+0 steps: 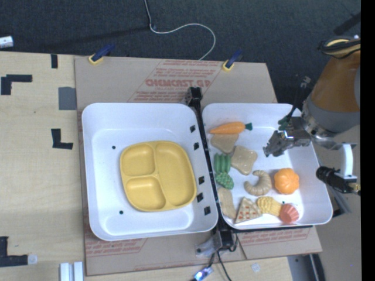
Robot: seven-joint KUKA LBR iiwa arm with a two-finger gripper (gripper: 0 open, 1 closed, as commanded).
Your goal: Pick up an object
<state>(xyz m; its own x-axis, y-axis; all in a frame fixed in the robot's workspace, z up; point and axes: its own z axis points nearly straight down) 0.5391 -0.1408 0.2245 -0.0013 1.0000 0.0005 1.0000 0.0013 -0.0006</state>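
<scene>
Grey arm, right of frame; orange band above wrist; dark metal gripper; black cylindrical fitting at lower right.

The pale wooden worktop carried a brown cardboard sheet; on the sheet sat two shallow white bins, left and right, touching side by side.

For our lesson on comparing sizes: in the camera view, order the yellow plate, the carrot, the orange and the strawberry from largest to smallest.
1. Yellow plate
2. Carrot and orange: too close to rank, one long and thin, one round
3. Strawberry
</scene>
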